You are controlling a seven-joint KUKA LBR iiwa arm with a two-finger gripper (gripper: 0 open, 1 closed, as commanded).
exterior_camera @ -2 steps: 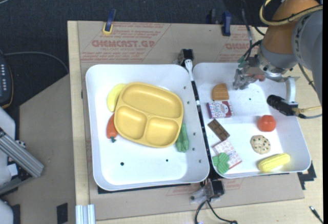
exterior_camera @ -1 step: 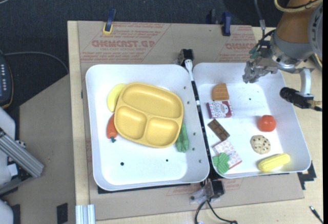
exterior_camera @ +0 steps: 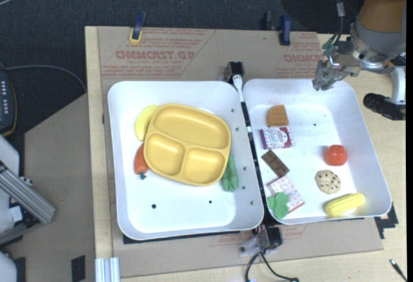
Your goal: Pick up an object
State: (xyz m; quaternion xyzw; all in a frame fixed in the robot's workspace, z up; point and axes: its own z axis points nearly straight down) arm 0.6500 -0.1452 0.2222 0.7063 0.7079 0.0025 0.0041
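KUKA arm: grey casing, orange band above the wrist.

The arm [exterior_camera: 381, 13] has a rounded orange band over a pale grey wrist collar. A dark cable runs down its side. The gripper [exterior_camera: 324, 75] is a small block of grey and dark metal with what may be a green fitting; detail is blurred.

Yellow tray [exterior_camera: 187, 144], red tomato [exterior_camera: 335, 155] — white bins [exterior_camera: 122, 145], speckled tan cookie [exterior_camera: 328, 181].
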